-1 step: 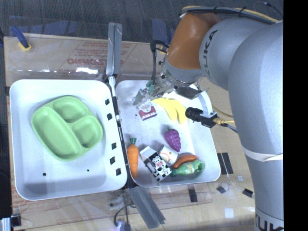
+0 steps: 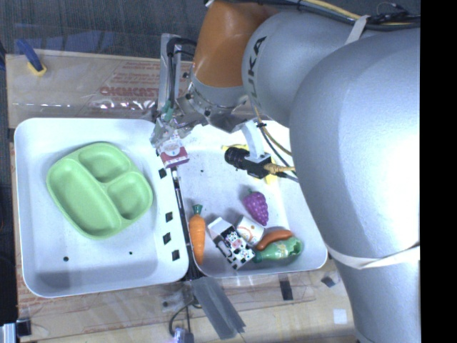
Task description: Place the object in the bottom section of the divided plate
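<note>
We record the divided plate (image 2: 86, 206) first. It is light green with three hollows and lies flat in the left bin (image 2: 28, 263), toward that bin's upper left. The largest hollow is on its lower left side and the two smaller ones are on its upper right side. All three hollows show bare green.

The pincer (image 2: 171, 143) hangs over the wall between the two bins, just beside the plate's right edge and apart from it. A small red-and-white item (image 2: 175, 156) shows at its lower end. We cannot tell whether this is the object of the task, nor whether the pincer is clenched on it or released.

In the right bin (image 2: 214, 170) we note:
- a carrot (image 2: 197, 238) lying along the dividing wall
- a purple bunch of grapes (image 2: 256, 207) near the middle
- a carton with black-and-white cow patches (image 2: 235, 247)
- an orange-red piece (image 2: 273, 237) touching a green piece (image 2: 282, 250) at the lower right corner.

We can read no words on the carton.

The grey arm (image 2: 343, 120) comes in from the right, with its orange band (image 2: 218, 41) above the wrist. The letters "UKA" read down the casing beside that band. Behind the bins a clear sheet (image 2: 128, 90) on the table (image 2: 307, 313) carries red print that is too blurred to read.
</note>
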`<action>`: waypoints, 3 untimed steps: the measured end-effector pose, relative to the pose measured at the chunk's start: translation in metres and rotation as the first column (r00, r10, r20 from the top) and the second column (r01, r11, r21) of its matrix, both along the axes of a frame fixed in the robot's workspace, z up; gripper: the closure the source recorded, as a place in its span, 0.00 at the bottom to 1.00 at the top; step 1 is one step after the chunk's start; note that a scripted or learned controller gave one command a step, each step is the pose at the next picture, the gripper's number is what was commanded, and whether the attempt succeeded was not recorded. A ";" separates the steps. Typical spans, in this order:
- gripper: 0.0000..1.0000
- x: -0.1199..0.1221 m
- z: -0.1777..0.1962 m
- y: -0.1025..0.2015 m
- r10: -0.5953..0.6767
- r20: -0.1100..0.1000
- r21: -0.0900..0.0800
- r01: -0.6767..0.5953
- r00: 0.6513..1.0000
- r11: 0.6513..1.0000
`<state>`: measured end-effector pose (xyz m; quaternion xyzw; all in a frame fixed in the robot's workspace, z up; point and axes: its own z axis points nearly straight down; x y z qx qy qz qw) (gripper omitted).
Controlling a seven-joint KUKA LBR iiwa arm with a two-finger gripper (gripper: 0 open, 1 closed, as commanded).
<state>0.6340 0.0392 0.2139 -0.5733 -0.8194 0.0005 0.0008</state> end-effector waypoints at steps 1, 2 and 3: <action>1.00 0.022 -0.053 0.078 0.085 0.000 0.000 -0.085 0.996 0.996; 1.00 -0.035 -0.041 0.127 0.217 -0.002 0.000 -0.217 0.976 0.976; 1.00 -0.070 0.018 0.082 0.358 -0.001 0.000 -0.358 0.934 0.934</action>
